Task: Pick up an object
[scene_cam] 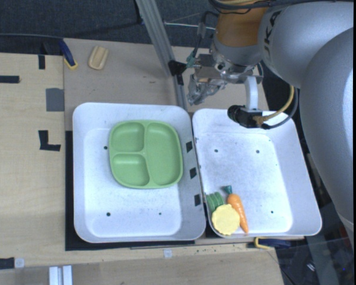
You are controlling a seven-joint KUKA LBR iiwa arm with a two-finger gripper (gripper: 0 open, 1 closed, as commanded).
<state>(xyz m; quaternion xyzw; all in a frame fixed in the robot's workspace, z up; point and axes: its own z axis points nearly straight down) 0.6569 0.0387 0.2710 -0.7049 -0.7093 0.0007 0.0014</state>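
carrot (238, 211): orange w/ green top, right bin (285, 177) front-left corner, touching yellow round piece (225, 219)
green piece (214, 200): just beside carrot
counts: 1 carrot, 1 yellow, 1 green plate (146, 154) (left bin (89, 177))
gripper (200, 92): above bins' far edge; grip state can't tell

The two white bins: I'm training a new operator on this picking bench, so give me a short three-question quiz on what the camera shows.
1. True or false: the green plate lies in the left bin.
2. Multiple choice: where do the carrot and the yellow disc lie in the right bin? A) far right corner B) near left corner C) centre
3. Fill in: the gripper hangs above the bench near the ___ edge of the bins.

Key
1. True.
2. B; they touch, beside a small green piece.
3. Far, close to where the two bins meet, with nothing visibly held.
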